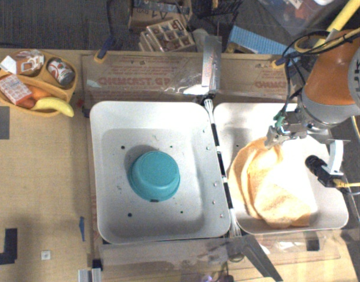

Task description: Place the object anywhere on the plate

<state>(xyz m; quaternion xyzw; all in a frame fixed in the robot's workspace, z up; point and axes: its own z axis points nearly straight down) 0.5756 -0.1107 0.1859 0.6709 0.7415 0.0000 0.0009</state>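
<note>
The claw (281,135), pinching the edge of the orange cloth (273,187) lying below it, must lift and carry it left to the teal plate (155,175).

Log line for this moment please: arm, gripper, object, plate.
arm: over right bin | gripper: at orange cloth's top edge | cloth: in right bin | teal plate: left bin, bare | placement: not done

A round teal plastic plate (155,175) lies upside down in the middle of the left shallow white bin (103,128). A crumpled orange cloth (273,190) lies in the right shallow white bin (238,119), under the two-finger gripper (281,133) at its far edge.
</note>
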